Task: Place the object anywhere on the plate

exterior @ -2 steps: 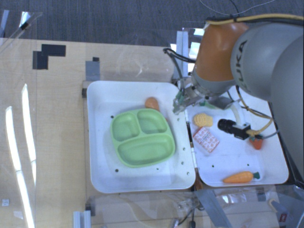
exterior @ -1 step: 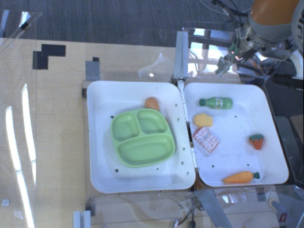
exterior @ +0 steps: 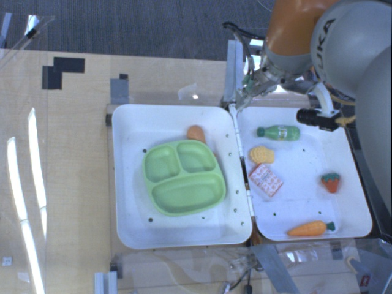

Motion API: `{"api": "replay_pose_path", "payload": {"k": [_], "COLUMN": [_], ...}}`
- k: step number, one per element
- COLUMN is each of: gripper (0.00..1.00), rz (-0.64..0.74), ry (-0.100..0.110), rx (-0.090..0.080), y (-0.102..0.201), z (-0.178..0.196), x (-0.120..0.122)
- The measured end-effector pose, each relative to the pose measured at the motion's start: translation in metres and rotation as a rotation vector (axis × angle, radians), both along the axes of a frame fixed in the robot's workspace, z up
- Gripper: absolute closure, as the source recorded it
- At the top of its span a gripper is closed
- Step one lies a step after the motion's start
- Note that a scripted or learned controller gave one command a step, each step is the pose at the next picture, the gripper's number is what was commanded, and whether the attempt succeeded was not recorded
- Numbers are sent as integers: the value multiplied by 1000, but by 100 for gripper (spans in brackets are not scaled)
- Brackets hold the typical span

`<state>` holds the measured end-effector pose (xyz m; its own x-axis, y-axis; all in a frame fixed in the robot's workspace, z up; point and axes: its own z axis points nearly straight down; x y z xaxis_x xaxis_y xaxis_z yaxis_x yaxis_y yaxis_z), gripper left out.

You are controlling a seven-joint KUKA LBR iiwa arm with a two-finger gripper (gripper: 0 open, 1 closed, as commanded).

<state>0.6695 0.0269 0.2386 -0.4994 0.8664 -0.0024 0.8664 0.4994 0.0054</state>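
My claw sits upper middle, can't tell its state; green bottle lies sideways, cap pointing left, 1 plate lower left.

Both bins, left and right, are seen as smooth white plastic with a slight sheen. The green plate is moulded plastic, kinda satin. The bench looks like pale wood under glare. The arm's shell is glossy grey, orange band included.
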Motion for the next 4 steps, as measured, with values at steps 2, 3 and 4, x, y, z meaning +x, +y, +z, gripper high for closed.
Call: {"api": "replay_pose_path", "payload": {"k": [2,3,4], "gripper": [100,100,100], "rz": [107,571,500], "ry": [-1,-8,-3], "rx": [-1,-7,-3], "y": [-96,-142,-53], "z": [-39,8,-13], "x": [-12,2,-35]}}
